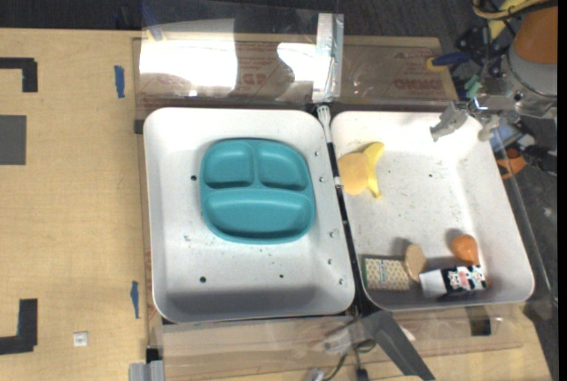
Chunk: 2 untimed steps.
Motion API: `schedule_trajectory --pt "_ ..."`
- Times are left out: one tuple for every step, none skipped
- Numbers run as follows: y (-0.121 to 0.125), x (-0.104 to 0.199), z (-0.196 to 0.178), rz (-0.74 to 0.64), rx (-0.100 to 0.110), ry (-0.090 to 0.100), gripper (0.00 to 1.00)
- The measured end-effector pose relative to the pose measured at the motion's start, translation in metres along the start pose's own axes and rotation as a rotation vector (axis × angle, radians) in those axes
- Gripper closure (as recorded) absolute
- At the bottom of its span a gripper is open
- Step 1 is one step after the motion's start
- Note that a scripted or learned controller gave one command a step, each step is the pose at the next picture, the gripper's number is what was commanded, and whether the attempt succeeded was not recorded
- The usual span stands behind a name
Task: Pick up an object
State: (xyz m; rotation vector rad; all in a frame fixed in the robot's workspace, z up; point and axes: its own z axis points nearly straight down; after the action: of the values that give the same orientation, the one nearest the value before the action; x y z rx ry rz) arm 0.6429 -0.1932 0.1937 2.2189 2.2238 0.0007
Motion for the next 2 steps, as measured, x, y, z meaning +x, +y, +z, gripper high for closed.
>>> schedule_trajectory --pt "-0.084 -0.022 0.086 -0.053 0.009 0.014 0.00" --pt "-0.159 -0.013 0.105 -0.158 -0.008 0.006 0.00"
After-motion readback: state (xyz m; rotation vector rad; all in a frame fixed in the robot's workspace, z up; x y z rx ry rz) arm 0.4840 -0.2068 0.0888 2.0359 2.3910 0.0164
